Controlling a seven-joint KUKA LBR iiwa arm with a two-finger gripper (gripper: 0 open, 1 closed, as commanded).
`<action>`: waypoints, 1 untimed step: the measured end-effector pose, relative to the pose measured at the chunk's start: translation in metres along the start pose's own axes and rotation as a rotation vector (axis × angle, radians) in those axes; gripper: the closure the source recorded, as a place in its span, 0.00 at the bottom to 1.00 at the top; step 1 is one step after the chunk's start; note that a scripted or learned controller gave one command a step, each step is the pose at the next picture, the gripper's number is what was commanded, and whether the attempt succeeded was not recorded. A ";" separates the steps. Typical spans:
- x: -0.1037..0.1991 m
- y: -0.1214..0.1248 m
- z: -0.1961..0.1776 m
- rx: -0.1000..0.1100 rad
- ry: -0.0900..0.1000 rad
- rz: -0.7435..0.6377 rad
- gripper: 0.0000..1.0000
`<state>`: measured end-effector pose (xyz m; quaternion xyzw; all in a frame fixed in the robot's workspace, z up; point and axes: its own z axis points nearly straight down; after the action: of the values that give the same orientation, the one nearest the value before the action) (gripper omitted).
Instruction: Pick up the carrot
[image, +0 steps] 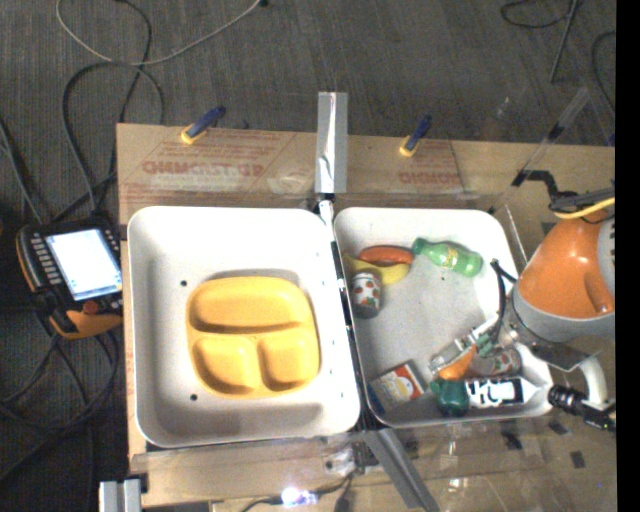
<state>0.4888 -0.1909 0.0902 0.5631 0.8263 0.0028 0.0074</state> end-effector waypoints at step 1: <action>0.000 0.006 -0.011 -0.013 -0.006 -0.002 1.00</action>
<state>0.4938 -0.1886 0.1017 0.5623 0.8268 0.0067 0.0134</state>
